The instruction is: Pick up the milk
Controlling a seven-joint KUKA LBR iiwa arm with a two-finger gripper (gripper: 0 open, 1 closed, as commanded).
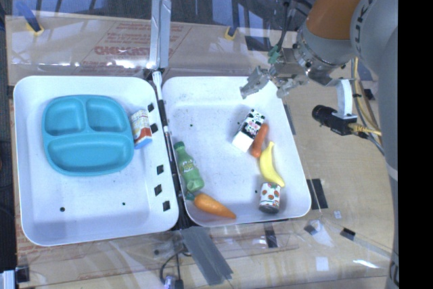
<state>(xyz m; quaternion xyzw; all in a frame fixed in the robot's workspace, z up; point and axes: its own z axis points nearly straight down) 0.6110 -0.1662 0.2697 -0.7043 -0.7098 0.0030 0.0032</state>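
milk: pretty sure it's the little cow-print carton [248, 130], lying tipped over in the right bin [203, 95], upper-right part of the floor. Black and white spots at one end, plain white face at the other.

what's touching it: a small orange carrot [260, 139] is tucked right against its right side, and a banana [270, 166] starts just below that. So the right flank is crowded, and the left and upper sides are the free ones for getting fingers in, I'd say.

gripper: it [260, 83] hangs above the bin's top right, a bit up from the carton and apart from it. Fingers look spread, with nothing between them. My read is it's lined up for a descent, not grabbing anything yet.

arm: grey with the orange band, comes in from the right, which probably explains why the wrist is angled toward the carton from that side.

rest of the right bin: green bottle [189, 168] along the left wall, a bigger carrot [214, 206] at the bottom, a spotted can [269, 197] in the lower right corner. All well away from the milk, so no trouble there.

left bin: the left bin [34, 213] holds a blue divided plate [88, 134] plus a small can [141, 126] at its right edge.

risk: guessing the carrot gets nudged or pinched along with the carton.
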